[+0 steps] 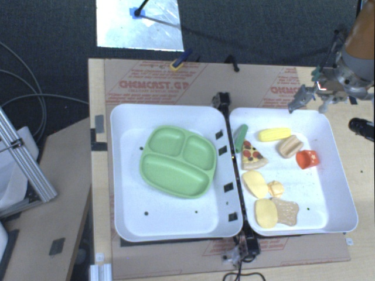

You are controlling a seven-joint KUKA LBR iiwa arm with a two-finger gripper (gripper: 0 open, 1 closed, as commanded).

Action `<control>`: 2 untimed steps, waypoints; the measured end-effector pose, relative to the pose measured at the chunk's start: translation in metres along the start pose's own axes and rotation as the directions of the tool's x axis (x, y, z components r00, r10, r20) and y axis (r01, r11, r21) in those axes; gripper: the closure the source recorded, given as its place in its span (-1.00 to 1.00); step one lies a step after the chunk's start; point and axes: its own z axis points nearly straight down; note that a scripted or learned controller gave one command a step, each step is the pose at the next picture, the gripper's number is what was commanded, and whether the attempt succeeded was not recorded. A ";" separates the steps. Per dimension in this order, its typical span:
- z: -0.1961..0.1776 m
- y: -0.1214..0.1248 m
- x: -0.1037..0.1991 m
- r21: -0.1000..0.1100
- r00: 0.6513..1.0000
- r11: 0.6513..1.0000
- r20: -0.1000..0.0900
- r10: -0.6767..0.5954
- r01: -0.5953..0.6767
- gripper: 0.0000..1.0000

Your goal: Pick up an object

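The right bin (334,174) holds several toy foods: a yellow corn cob (274,134), a green pickle (240,136), a pizza slice (252,155), a tan bread roll (289,146), a red piece (307,158), pale yellow pieces (255,184) and a toast slice (287,211). My gripper (312,102) hangs over the far rim of that bin, behind the corn and the roll. Its fingers are spread open with nothing between them.
A green divided plate (177,161) lies in the left bin (126,174). A black divider (229,157) runs between the bins. Behind the bench, a shiny sheet (138,16) lies on the dark floor. An aluminium frame (20,157) stands at the left.
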 end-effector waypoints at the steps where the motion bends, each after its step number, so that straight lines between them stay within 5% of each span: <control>1: 0.189 -0.061 0.051 0.002 1.000 1.000 -0.005 0.004 -0.004 -1.00; 2: 0.078 -0.101 0.128 -0.006 1.000 1.000 -0.004 -0.008 0.008 -1.00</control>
